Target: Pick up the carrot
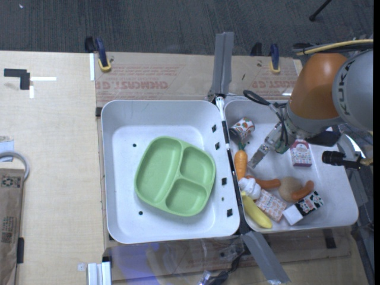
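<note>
A green divided plate point(176, 176) sits in the left bin point(113, 159). In the right bin point(341, 209), the carrot point(240, 163) lies by the left wall, its tip pointing down toward a banana point(256, 212). The hand point(260, 157) hovers just right of the carrot, apart from it; whether its fingers are spread or pressed together cannot be told.

Two white bins point(119, 159); one green tray point(175, 176); one carrot point(240, 162); one banana point(256, 214).
</note>
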You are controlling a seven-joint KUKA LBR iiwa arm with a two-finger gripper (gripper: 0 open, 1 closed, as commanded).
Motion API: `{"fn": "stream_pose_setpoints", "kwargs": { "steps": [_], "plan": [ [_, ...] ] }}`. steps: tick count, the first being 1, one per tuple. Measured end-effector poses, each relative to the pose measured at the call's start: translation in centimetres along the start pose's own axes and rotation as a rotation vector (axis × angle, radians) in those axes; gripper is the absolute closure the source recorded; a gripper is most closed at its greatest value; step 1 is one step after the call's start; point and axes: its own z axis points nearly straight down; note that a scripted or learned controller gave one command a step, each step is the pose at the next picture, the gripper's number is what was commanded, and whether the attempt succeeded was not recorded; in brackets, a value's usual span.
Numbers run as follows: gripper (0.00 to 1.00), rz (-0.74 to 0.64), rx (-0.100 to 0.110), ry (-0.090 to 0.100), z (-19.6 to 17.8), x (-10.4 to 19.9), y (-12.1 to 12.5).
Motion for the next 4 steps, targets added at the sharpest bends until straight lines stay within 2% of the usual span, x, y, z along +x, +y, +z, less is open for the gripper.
{"fn": "stream_pose_setpoints", "kwargs": {
  "steps": [1,2,3,4],
  "plan": [
    [1.00,0.003,0.000,0.002,-0.6,-0.1,0.0],
    [1.00,0.411,0.004,0.001,-9.9,4.8,4.5],
    [1.00,0.449,0.007,0.002,-9.9,18.2,5.3],
    [1.00,0.346,0.004,0.000,-15.6,10.2,-0.5]
  ]
}}
